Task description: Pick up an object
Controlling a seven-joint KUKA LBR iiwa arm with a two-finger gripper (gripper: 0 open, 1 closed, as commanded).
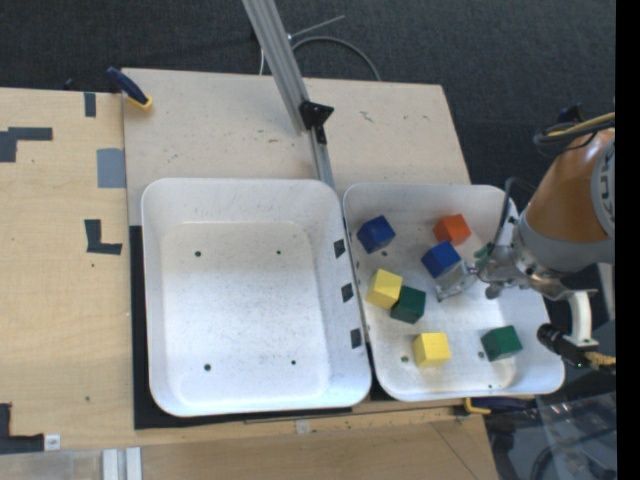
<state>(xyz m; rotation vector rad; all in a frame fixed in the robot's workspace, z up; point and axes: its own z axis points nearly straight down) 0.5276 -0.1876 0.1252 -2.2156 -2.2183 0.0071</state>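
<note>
Occupying centre frame: two shallow white bins, left bin (160, 268) bare-floored, right bin (400, 198) at centre right. Surface: pale wood bench (60, 218) with grey tape marks, on dark carpet (450, 28). Right bin contents: blue cubes (376, 233) (441, 259), orange cube (452, 229), yellow cubes (385, 288) (432, 348), green cubes (408, 304) (501, 343). Gripper (458, 280) low beside the second blue cube; whether it is parted or closed cannot be told.

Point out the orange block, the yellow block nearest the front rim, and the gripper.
orange block (452, 229): camera view, top face.
front yellow block (432, 348): camera view, top face.
gripper (455, 281): camera view, at the fingertips.
</note>
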